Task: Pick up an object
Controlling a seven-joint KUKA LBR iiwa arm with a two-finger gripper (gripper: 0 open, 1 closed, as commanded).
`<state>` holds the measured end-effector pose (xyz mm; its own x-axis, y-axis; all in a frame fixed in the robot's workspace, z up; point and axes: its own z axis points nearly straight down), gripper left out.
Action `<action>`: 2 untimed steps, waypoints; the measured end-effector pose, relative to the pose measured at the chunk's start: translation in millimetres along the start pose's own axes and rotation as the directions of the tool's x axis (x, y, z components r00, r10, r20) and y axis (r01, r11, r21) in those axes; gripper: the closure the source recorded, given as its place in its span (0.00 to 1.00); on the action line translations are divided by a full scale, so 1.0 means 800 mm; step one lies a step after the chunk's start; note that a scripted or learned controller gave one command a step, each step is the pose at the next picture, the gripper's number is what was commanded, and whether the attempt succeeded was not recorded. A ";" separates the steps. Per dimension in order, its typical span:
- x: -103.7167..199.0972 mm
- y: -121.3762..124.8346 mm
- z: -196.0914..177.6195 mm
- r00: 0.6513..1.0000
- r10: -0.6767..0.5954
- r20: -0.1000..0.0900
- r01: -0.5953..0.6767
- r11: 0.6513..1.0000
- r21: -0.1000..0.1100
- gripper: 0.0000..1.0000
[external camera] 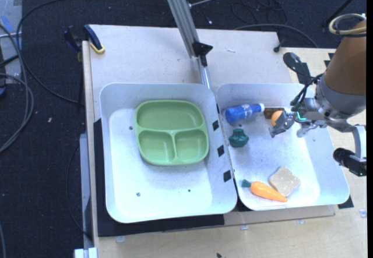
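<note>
I am looking down on a pale wooden desk (151,53) that carries two shallow white bins side by side. The left white bin (116,193) holds a green plastic plate with three compartments (172,132), lying flat near its middle. The right white bin (326,184) holds the loose objects I can choose from. A blue plastic bottle with a white cap (243,112) lies on its side at the far left of that bin, and a small dark teal knob-shaped toy (238,138) sits just near of it. A tan sponge-like block (284,181) and an orange toy carrot (268,191) lie close together at the near edge. A small brown and orange object (273,114) rests just right of the bottle cap.

My grey arm enters from the right, and its claw (287,123) hovers low beside that brown and orange object, probably lined up to take it. I cannot tell whether the claw is parted or closed, and nothing is visibly gripped.
</note>
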<state>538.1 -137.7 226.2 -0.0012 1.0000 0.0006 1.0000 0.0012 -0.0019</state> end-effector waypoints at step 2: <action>0.011 0.001 0.075 1.000 0.001 -0.001 -0.001 1.000 0.004 0.00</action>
<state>538.6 -128.9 166.0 -0.0002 1.0000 0.0015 1.0000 0.0002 -0.0063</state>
